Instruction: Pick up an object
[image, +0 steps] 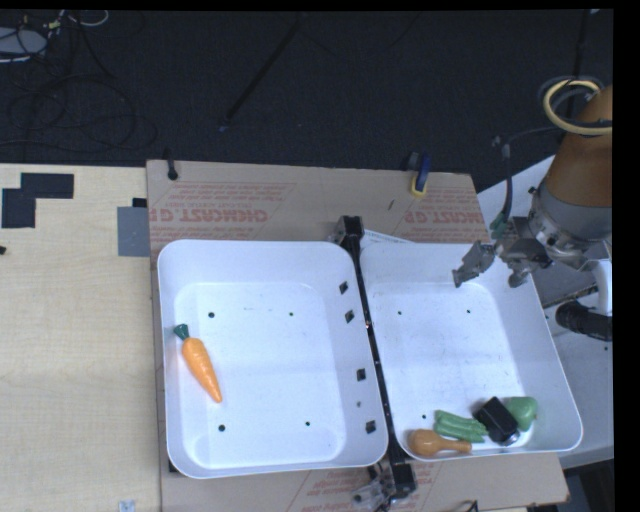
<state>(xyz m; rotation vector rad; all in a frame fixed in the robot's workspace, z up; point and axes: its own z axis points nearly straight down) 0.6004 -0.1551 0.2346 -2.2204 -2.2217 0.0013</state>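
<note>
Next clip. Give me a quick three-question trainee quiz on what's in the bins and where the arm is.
1. True or false: the carrot lies in the left bin.
2. Which bin corner holds the cluster with the black block? A near right, B far left, C middle.
3. Fill in: the gripper hovers over the right bin's ____ edge.

Key: 1 true. 2 A. 3 far.

The pale wooden desk (70, 330) carries a brown printed cardboard sheet (300, 205), with two shallow white plastic bins (255, 255) side by side on it.
</note>
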